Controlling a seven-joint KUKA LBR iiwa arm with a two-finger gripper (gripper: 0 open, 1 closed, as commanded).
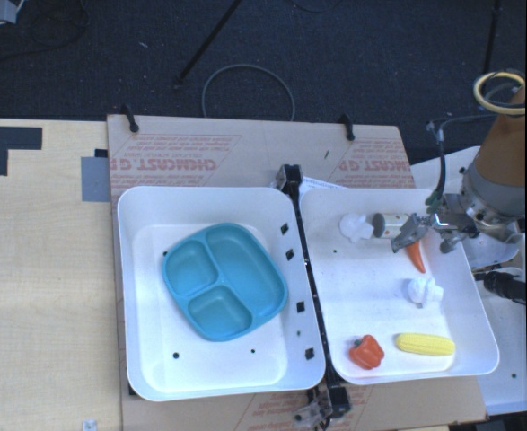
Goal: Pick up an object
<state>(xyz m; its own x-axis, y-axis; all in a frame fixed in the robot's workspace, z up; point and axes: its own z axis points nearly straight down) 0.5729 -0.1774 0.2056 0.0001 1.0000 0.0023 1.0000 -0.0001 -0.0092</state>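
The right bin [478, 330] holds several small items. An orange carrot [417, 259] lies near its far right side. My gripper [427, 237] hovers over the carrot's upper end, open, with one finger [406, 237] to the left and the other to the right of it. The carrot rests on the bin floor, not lifted. A white lump [356, 229] with a grey piece beside it lies just left of the gripper. A second white lump [422, 290] sits below the carrot. A red pepper [366, 352] and a yellow corn cob [425, 344] lie near the front edge.
The left bin [146, 348] holds a blue divided plate [223, 279]. A black divider rail [301, 268] runs between the two bins. The arm's grey body and cables crowd the right bin's far right corner.
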